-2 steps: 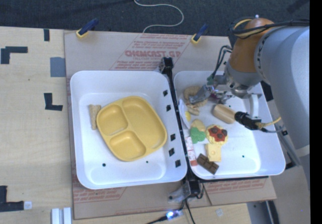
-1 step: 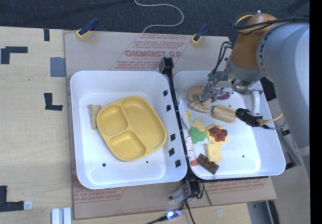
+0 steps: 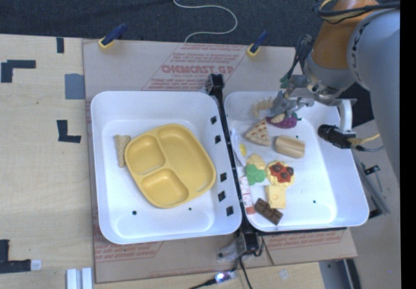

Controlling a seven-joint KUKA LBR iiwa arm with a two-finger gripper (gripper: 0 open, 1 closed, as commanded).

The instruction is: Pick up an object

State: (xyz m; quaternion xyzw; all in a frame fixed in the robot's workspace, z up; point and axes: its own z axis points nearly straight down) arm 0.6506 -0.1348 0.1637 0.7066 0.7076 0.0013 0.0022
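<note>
Jaws cannot be read from the camera view: the two-finger gripper [image 3: 286, 107] is pointing down into the far part of the right shallow white bin [image 3: 338, 184], and its tips are blurring into the clutter beneath, so open or closed is undetermined.

Camera view. The grey arm with the orange band [image 3: 341, 28] is reaching in from the right, with the gripper sitting directly over a dark purple rounded toy piece [image 3: 285, 121] and a pale comb-like toy [image 3: 262, 106] just beside it, at the far end of that bin. Contact with either cannot be confirmed.

Nearer in the same bin, other pieces are lying loose: a tan wedge-shaped pizza-slice toy [image 3: 258, 133], a beige cylindrical bread-roll toy [image 3: 289, 146] just beside it, a green leafy toy [image 3: 255, 175], a red-and-yellow flat toy with dark spots [image 3: 281, 173], a pale yellow block [image 3: 276, 197] and a dark brown chocolate-bar toy [image 3: 268, 211] near the front wall.

The left shallow white bin [image 3: 107, 216] is holding a yellow three-compartment plastic tray [image 3: 170, 164], lying at a slant, with a tan ridged cracker-like stick [image 3: 121, 149] touching its left edge.
</note>
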